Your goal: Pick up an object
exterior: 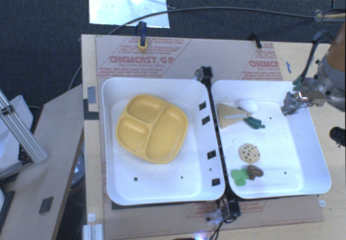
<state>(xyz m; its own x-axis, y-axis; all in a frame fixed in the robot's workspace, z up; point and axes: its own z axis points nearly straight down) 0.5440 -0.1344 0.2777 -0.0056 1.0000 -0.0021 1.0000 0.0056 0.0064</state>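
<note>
1. Camera view, from above and at a slant: a wooden worktop (178,52) carries two shallow white bins side by side, the left bin (116,185) and the right bin (308,174).
2. The grey arm with its orange band (332,66) reaches in from the right edge; its tool (292,105) hangs over the upper right corner of the right bin, and whether it is open or closed cannot be told at this size. Nothing can be seen between its tips.
3. The left bin holds one thing, a yellow plastic divided plate with three compartments (151,128), lying flat near the bin's middle.
4. Candidates for picking lie in the left half of the right bin, well apart from the tool: a tan wedge-shaped piece (230,113) near the upper left, a white rounded object (248,105) touching its upper right, and a small dark green piece (254,122) just below that.
5. Lower down rests a round tan cookie with dark chips (248,153); below it lie a bright green piece (239,177) and a brown lump (254,172), touching each other.
6. Black clips (208,120) mark the seam between the bins.
</note>
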